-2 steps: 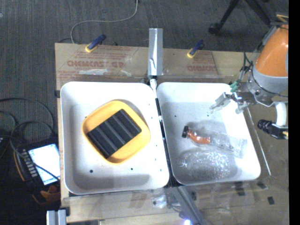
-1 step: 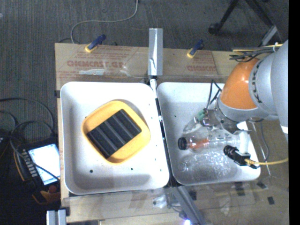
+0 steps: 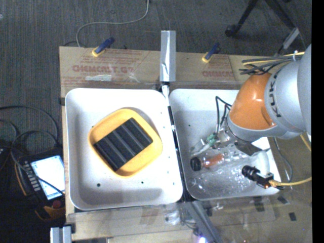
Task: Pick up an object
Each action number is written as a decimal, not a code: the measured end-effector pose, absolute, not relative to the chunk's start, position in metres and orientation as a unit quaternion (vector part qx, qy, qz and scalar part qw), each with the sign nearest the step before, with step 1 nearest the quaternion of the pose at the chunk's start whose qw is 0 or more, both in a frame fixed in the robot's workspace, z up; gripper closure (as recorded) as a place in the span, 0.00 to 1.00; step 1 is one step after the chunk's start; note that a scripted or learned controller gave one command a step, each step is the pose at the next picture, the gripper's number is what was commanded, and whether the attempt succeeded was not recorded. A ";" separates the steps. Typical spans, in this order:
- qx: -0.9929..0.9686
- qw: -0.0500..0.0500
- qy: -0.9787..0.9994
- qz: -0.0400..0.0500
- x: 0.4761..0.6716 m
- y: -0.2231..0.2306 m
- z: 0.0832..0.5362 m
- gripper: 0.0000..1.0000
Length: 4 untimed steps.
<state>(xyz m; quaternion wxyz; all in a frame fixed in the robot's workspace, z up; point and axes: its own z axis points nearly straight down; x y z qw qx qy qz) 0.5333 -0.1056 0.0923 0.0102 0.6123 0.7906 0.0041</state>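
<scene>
Whether the gripper (image 3: 218, 142) is clenched or released, I cannot tell; the orange band hides it at right of centre. Just below, in the right bin (image 3: 192, 105), lies a clear plastic bottle (image 3: 223, 162): probably light, slippery, crushable, best taken across its middle.

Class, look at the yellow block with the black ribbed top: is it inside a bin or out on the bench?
Inside. The yellow block with the black ribbed top lies flat in the left white bin, with bare bin floor around it.
</scene>
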 end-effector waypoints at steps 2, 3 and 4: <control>0.556 0.010 0.831 0.007 0.516 -0.102 0.103 1.00; 0.556 0.010 0.831 0.007 0.516 -0.102 0.103 0.00; 0.556 0.004 0.831 0.005 0.517 -0.104 0.092 0.00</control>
